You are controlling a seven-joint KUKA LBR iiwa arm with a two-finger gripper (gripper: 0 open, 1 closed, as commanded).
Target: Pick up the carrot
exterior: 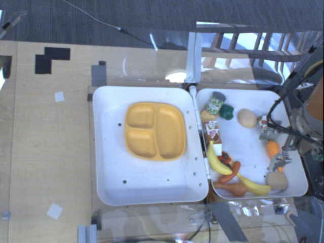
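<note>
Two shallow white bins sat side by side on the desk (pixel 45 151). The left bin (pixel 109 186) held a yellow divided plate (pixel 154 130) near its centre. The right bin (pixel 248 151) was crowded: the carrot (pixel 232 189) lay along its lower left edge, just beside a yellow banana (pixel 253 185) and below a second banana (pixel 216 162) and a small red piece (pixel 234 169). Toward the upper left of that bin stood a green-labelled can (pixel 215 104), a dark green item (pixel 227 112) and a bottle with a red label (pixel 212 131); a beige round item (pixel 247 118) lay near the top centre. At the frame's right edge the end effector (pixel 281 160) hung over the bin's right side, near a small orange fruit (pixel 273 149) and above a tan round item (pixel 276 180), well apart from the carrot. Whether it was apart or together I cannot tell.
</note>
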